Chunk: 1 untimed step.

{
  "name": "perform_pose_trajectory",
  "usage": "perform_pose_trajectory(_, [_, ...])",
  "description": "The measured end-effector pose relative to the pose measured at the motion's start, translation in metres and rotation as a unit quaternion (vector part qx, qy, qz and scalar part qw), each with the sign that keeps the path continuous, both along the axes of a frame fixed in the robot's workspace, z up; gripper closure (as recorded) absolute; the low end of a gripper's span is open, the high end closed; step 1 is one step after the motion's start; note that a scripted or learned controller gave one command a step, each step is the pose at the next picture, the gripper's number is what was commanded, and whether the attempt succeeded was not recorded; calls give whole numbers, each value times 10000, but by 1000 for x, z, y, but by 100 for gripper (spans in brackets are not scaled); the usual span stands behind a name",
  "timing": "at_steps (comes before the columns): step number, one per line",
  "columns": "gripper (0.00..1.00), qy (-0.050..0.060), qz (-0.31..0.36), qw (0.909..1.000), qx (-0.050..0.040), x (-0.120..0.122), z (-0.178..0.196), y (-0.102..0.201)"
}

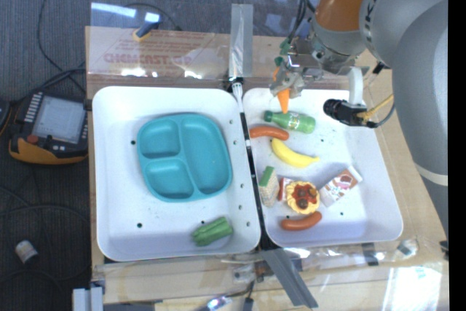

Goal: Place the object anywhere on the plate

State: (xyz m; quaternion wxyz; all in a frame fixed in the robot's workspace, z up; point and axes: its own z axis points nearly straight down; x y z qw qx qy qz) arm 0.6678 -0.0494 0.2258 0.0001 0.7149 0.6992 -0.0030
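Observation:
A teal plate (186,156) with three compartments lies in the left bin (116,215). My gripper (288,82) hangs over the far left corner of the right bin (371,193). An orange carrot (282,100) points down from between its fingers, so the gripper is shut on it. The carrot's tip hangs just above a green bottle (291,121). The plate is well to the left of the gripper, across the divider between the bins.
The right bin holds the green bottle, a sausage (268,132), a banana (291,153), a sandwich wedge (268,186), a small pizza (301,195), a red-and-white carton (341,186) and a second sausage (300,222). A green vegetable (212,231) lies near the left bin's front edge.

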Motion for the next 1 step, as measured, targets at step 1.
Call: perform_pose_trajectory(1, [100,0,1217,9926,26,-57,-32,54])
